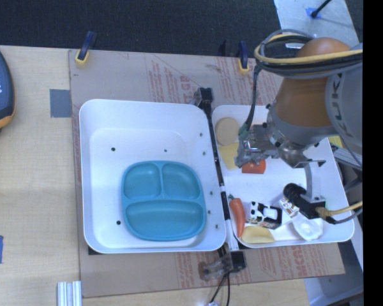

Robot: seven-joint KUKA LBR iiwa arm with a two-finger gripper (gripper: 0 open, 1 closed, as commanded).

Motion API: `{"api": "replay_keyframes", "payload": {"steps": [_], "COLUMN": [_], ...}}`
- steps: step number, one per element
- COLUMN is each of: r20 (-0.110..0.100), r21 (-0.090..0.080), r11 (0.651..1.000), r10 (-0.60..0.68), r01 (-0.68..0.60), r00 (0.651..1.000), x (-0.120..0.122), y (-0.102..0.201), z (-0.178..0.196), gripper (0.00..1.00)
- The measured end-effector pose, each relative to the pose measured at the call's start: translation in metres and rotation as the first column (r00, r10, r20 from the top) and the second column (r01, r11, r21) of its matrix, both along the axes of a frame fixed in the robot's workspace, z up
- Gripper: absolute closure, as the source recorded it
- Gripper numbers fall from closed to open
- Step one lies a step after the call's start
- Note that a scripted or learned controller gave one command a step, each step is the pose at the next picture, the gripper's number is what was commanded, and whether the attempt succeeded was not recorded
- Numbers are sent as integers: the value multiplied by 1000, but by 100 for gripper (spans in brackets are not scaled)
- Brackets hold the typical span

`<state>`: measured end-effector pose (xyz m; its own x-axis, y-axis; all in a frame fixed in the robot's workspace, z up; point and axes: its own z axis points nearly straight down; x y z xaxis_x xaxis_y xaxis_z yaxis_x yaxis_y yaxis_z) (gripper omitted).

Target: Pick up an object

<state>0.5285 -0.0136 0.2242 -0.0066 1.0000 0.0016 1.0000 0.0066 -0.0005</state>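
Arm (309,101), grey with orange band, nearest the lens: reaches in from the right, over the right bin's far half.
Left bin (96,171), white: holds a blue tray.
Right bin (337,177), white: holds the small items.
Tray (163,199), blue, three compartments: lies flat in the left bin's near half.
Gripper (252,158): low over the right bin's left side, just above a red block; whether it is released or clenched cannot be told.
Carrot (237,215), orange: near-left part of the right bin, by the dividing wall.
Red block (254,167): on the right bin's floor, directly under the gripper.
Cow (265,214), black and white: right of the carrot, near the front edge.
Tan disc (227,131): right bin's far-left corner.
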Motion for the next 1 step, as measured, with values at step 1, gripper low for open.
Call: {"api": "replay_keyframes", "payload": {"steps": [1], "r20": [0], "r21": [-1], "r11": [1000], "r10": [2], "r01": [-2], "r00": [1000], "x": [13], "y": [58], "z": [7], "gripper": [100]}}
